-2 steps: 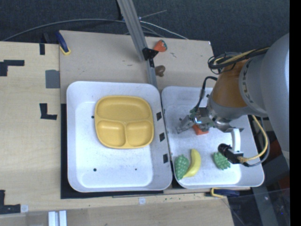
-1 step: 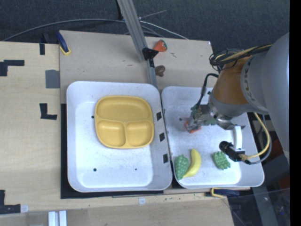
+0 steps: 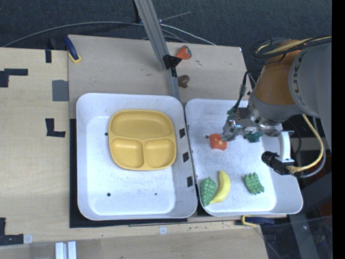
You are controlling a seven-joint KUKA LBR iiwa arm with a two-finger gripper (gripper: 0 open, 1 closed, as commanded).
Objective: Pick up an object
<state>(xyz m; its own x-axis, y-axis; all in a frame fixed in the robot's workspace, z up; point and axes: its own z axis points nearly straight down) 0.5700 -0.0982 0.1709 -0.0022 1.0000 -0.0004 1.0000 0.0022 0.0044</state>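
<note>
In the right bin [image 3: 237, 109] lie a small red-orange object [image 3: 218, 142], a yellow banana [image 3: 221, 187], a green leafy piece [image 3: 208, 190] against the banana, and a green knobbly piece [image 3: 253, 183]. My gripper [image 3: 235, 130] hangs over the upper middle of that bin, just right of and above the red-orange object. Its tips are close to that object, with nothing visibly between them. A teal object [image 3: 252, 136] shows just under the wrist, partly hidden.
The left bin [image 3: 89, 161] holds a yellow divided plate [image 3: 143, 139]. A metal pole [image 3: 153, 26] slants down to the seam between the bins. A small red item [image 3: 184, 52] and a brown one [image 3: 184, 81] lie on the bench behind the bins.
</note>
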